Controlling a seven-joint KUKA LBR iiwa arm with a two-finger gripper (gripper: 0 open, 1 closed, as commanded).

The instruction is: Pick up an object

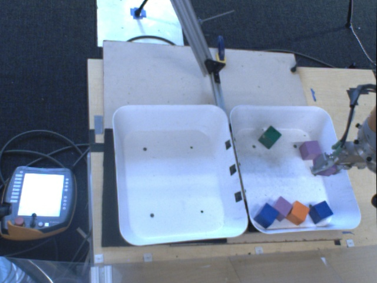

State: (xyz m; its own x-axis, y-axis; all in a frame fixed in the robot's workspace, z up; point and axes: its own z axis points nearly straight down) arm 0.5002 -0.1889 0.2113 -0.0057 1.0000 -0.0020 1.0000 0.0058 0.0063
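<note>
- The gripper (323,168) sits at the right bin's (247,135) right wall; whether it grips anything, I cannot tell.
- A purple cube (308,150), matte with a paler top, lies just beside it, inside that bin.

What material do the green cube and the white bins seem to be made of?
Green cube: probably painted wood or foam, with flat matte faces and sharp edges. White bins: apparently thin moulded plastic, smooth and slightly glossy, with rounded corners.
</note>
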